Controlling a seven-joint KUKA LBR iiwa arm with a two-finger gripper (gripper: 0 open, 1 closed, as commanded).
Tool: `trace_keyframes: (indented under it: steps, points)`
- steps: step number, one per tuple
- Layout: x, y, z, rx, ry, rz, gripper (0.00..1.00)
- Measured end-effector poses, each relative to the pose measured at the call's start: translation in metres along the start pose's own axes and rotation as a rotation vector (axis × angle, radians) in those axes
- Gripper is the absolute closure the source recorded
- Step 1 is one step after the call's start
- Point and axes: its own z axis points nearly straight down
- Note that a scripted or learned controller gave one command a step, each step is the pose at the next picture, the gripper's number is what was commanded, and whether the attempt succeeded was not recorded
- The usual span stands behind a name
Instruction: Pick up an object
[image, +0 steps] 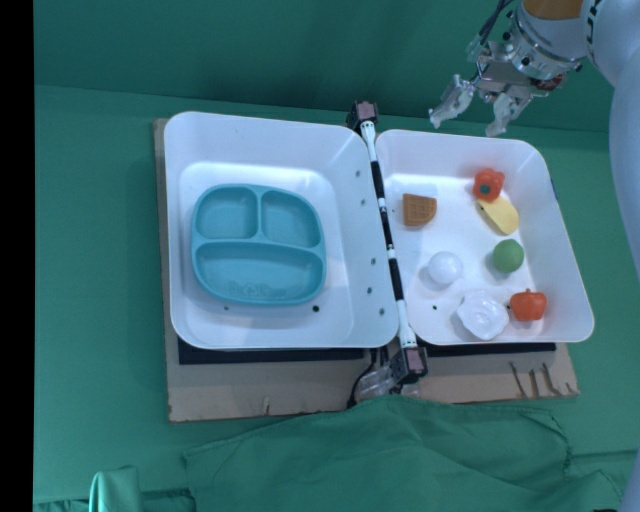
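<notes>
Orange-banded arm hanging above far edge of right bin (560, 250), gripper (470, 108) spread wide, gripping nothing. Candidate items lying in right bin: red pepper (488, 183) touching yellow wedge (500, 213) at far right, brown waffle piece (419, 209) at far left, white ball (444, 267) mid-bin, green ball (507, 256), orange pepper (528, 305) beside white crumpled piece (482, 314) at near right. Teal divided plate (258, 243) sitting in left bin (190, 140). Judgement: approaching isolated item, e.g. waffle piece, avoids touching pairs; descending vertically, fingers straddling item, closing only at bin floor.
</notes>
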Motion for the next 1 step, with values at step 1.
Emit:
trace_keyframes:
  steps: [1]
  points:
    - [0.0,0.0,0.0,0.0,0.0,0.0,0.0]
